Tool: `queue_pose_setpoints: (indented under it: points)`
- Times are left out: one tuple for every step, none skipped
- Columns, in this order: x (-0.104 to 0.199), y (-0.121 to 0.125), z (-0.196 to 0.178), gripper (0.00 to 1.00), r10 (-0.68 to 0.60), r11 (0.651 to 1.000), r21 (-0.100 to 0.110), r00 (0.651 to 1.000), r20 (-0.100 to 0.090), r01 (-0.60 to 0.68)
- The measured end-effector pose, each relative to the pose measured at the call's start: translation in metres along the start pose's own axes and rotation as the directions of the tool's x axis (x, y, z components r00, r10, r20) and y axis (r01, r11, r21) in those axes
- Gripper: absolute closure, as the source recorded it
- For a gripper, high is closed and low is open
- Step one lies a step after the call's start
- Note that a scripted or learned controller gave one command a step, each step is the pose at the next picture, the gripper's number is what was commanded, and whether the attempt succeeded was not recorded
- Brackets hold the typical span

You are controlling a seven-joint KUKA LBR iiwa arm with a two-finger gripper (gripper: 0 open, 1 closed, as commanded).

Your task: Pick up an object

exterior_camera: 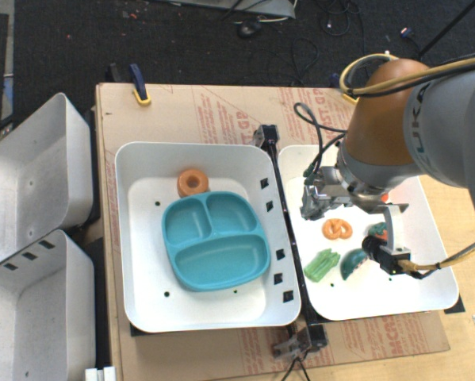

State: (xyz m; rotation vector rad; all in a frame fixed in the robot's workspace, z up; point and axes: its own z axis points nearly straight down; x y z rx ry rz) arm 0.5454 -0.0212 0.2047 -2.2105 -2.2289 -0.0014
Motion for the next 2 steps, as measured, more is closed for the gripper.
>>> queue_pose_setpoints:
  points:
    - [0.047,0.006,-0.004,1.0,0.001,1.0,-0.002,1.0,0.001,-0.001]
    - [0.099,0.007,-0.02,1.0,0.0,1.0,-0.003,1.0,0.0,0.0]
